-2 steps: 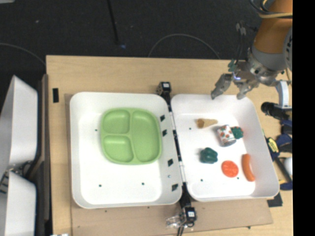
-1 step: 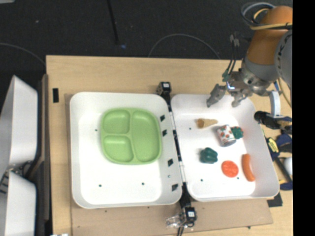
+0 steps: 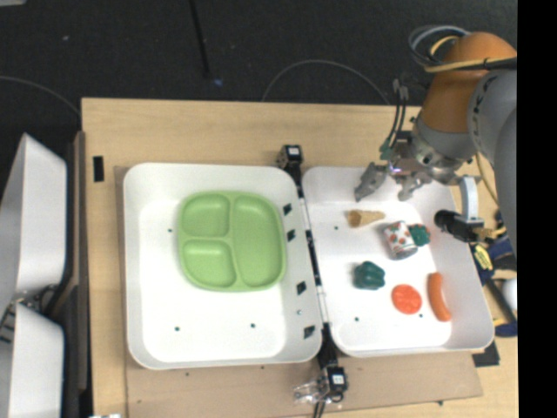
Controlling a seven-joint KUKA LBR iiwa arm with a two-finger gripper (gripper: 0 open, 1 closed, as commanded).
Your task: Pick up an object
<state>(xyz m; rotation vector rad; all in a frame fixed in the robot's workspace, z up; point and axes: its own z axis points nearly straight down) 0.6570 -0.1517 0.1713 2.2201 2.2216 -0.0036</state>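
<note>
My gripper [image 3: 389, 184] hangs over the far edge of the right bin [image 3: 339, 320], fingers spread open with nothing between them. Just below it lies a tan cone-shaped piece [image 3: 365, 218]. Nearer the front sit a grey and red patterned block [image 3: 399, 239] with a teal piece [image 3: 419, 234] against it, a dark green toy [image 3: 369, 274], an orange round piece [image 3: 406, 299] and an orange-red carrot-like stick [image 3: 439, 297].
The left bin [image 3: 148, 320] holds a light green divided plate [image 3: 232, 239]. Black clips [image 3: 290, 156] join the two bins along the middle. Cables and a black and white fixture [image 3: 461, 220] crowd the right bin's right edge.
</note>
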